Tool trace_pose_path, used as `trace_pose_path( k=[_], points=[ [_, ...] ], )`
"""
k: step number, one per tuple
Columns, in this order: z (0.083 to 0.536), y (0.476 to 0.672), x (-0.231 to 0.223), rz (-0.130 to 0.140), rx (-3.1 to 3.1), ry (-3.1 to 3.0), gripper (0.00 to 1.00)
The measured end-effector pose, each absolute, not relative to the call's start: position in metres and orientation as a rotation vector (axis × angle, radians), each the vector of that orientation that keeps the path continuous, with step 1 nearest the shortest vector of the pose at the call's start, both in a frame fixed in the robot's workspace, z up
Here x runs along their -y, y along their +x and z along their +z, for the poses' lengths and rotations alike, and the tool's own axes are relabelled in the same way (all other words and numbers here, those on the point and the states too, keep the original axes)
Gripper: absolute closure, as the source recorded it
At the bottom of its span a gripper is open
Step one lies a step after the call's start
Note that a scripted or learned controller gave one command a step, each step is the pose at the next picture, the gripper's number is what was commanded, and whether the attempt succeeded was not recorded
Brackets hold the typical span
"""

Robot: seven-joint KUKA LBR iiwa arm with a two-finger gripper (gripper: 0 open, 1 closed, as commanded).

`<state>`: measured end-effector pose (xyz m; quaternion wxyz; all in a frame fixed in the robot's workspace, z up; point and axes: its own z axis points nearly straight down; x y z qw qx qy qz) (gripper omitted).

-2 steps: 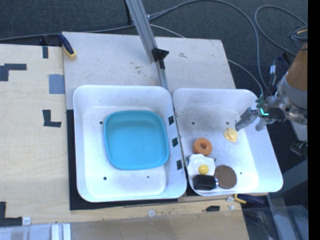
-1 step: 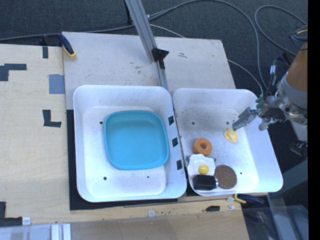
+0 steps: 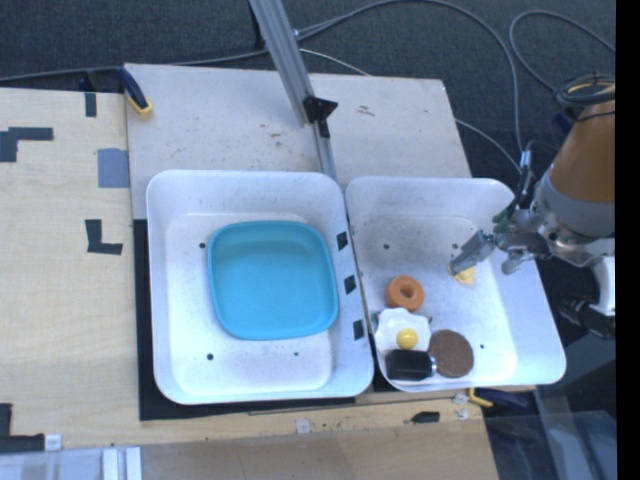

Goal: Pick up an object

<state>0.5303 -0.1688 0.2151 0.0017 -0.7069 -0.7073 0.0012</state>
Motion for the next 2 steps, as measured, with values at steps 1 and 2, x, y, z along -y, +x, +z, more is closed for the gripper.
trace_pose_path(
  k=[1,2],
  points=[
    [0.164,0.521,0.173,0.004,2.218,-2.219,0.0],
    [0.122,0.52,0.175,0.004,2.219,-2.218,0.0]
  ],
)
